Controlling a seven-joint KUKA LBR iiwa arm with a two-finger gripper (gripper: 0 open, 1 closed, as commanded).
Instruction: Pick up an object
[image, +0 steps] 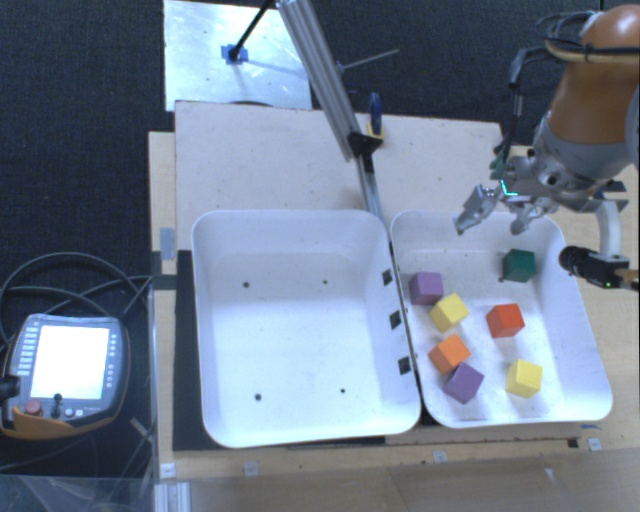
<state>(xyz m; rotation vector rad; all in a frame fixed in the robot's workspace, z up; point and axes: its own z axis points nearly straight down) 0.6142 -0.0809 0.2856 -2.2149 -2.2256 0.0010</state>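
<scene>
Gripper (503, 208) hangs with fingers spread and nothing between them over the right bin (590, 345); green block (518, 265) just below it, six more blocks farther below.

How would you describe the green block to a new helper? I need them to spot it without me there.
Look in the right bin, the one holding all the blocks. The green block sits alone near the far edge, just below the gripper. It is the only green one; its nearest neighbour is a red block.
</scene>
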